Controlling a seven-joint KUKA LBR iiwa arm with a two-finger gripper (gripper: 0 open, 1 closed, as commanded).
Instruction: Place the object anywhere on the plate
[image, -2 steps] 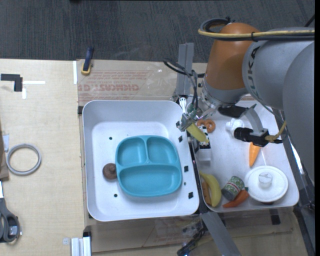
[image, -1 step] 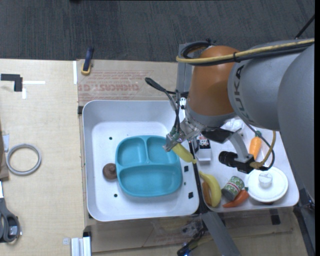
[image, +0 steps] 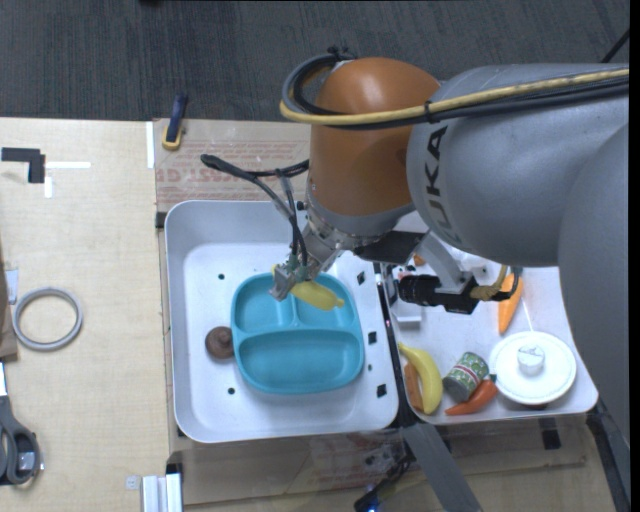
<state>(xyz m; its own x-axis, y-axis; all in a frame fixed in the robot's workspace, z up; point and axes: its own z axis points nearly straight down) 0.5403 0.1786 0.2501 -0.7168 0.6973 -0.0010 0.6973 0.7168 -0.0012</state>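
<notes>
- Grey arm (image: 520, 150), large in the foreground, reaching in from the right; orange band (image: 365, 130) above the wrist, black and yellow cables looped over it.
- Tool (image: 291, 281) at the arm's end, low over the blue plate's upper right compartment; its fingers pinch a small yellow object (image: 318, 294), which lies on or just above that compartment near the plate's upper rim. Whether the object touches the plate cannot be told.
- Blue plate (image: 297, 360), three compartments, set in the middle of the left white bin (image: 190, 300).
- Brown round item (image: 219, 342) in the left bin, just beside the plate's left edge.
- Right white bin (image: 575, 400), holding: a banana (image: 424, 374) at its left side; a small green-labelled can (image: 465, 375) near the banana; a red-orange pepper-like piece (image: 476, 398) below the can; a white lidded round container (image: 533, 366) to the right; a carrot (image: 510, 300) near the upper part, partly hidden by the arm.
- Wooden surface (image: 80, 400) to the left of the bins, bearing a grey ring (image: 44, 317), scissors (image: 15, 450) at the lower left edge, and a black bracket (image: 26, 160) at upper left.
</notes>
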